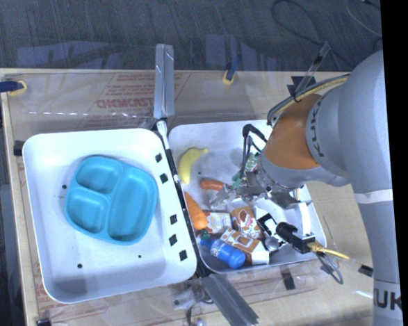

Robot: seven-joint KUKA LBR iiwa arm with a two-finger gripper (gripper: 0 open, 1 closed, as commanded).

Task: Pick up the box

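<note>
The box is a small carton printed in red, brown and white. It lies in the right bin, near that bin's front, among other items. My gripper hangs over the middle of the right bin, just behind the box and slightly to its left. Nothing shows between the gripper and the box, and the box rests on the pile.
A yellow banana lies at the right bin's back left, a carrot along its left wall, a small orange-red piece between them, and a blue bottle at the front. The left bin holds a blue divided tray.
</note>
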